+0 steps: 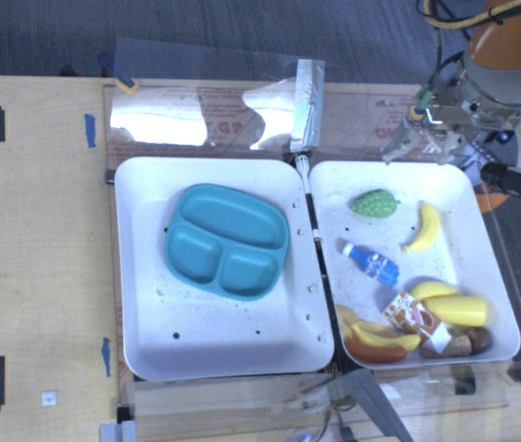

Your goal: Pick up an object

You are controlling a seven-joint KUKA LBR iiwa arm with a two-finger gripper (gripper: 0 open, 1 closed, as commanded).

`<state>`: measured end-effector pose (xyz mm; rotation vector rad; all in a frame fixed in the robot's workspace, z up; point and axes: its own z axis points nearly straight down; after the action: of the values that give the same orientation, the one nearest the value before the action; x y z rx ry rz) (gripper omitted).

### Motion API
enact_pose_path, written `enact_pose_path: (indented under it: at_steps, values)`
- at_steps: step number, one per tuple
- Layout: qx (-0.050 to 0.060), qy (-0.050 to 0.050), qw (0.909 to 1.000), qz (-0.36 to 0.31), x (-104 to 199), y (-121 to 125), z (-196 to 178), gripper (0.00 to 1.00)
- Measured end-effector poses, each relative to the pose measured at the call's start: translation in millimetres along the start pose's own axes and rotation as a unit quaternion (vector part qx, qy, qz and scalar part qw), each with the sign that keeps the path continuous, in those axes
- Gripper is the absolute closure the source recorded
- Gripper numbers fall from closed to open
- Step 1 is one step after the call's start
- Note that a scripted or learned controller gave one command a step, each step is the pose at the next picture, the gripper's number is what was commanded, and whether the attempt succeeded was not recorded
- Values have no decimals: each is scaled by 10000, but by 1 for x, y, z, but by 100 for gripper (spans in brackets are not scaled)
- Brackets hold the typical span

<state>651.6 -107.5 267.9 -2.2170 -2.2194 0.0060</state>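
Observation:
My gripper (419,151) hangs over the far rim of the right bin (493,247), its two fingers spread open with nothing between them. In the right bin lie a green bumpy object (374,203), a small banana (423,226) and a blue bottle (371,263). The green object is the nearest thing to the gripper, a little in front of it and to its left. At the near end of the bin, a yellow lemon-like piece (454,307), a red-and-white snack pack (411,315), another banana with a red piece (378,342) and a brown object (470,342) crowd together.
The left bin (141,274) holds a blue divided tray (226,240). A clear plastic sheet and a metal strip (306,104) lie behind the bins. The arm's orange band (509,49) and cables rise at the top right.

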Motion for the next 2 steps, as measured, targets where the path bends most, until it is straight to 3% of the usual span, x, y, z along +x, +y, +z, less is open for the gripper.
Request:
enact_pose_path:
  at_steps: [1, 2]
  values:
    - [55, 5, 10000, -51, 17, -6, 129, 0]
    - [-40, -7, 9994, -341, -22, -59, 182, 0]
